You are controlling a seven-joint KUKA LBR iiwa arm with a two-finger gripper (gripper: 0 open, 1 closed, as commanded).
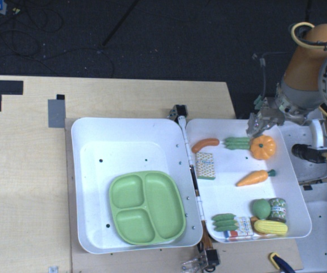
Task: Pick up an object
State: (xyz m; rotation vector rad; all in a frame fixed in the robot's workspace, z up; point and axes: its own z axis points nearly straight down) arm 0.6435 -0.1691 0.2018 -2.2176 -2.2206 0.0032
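Note:
The right bin (299,178) holds several toy foods: an orange pumpkin (263,147), a green vegetable (237,143), an orange sausage (205,144), a carrot (253,178), a patterned packet (205,166), green pea pods (224,221), a green round fruit (260,208), a small can (277,207), a corn cob (270,227). My gripper (258,125) hangs over the bin's far edge, just above and left of the pumpkin. I see nothing between its fingers.
The left bin (89,152) holds a green divided plate (146,207). A clamp (179,112) sits at the far end of the seam between the bins. The wooden bench (21,169) stretches to the left.

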